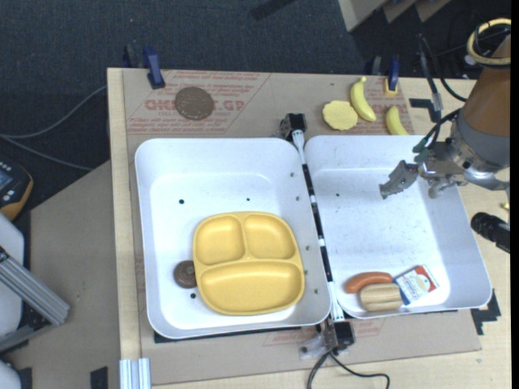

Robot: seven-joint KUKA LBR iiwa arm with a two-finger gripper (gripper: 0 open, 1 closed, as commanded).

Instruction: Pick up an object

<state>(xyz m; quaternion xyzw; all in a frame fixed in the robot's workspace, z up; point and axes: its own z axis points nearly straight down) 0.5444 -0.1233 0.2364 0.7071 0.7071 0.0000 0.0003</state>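
Observation:
In the right bin [454,241], a reddish sausage [367,281] lies against a tan bun [379,297] near the front edge. A small white, red and blue packet [416,284] rests just to their right. My gripper [413,178] hangs over the back part of this bin, well apart from those items, with nothing seen in it. The left bin [162,217] holds a yellow divided plate [246,262] and a small brown round piece [186,275] at the plate's left edge.
Behind the right bin, on the bench, lie two toy bananas [363,100] [395,120] and a flat yellow piece [340,114]. A brown disc [194,102] sits behind the left bin. A clamp [293,126] stands where the bins meet.

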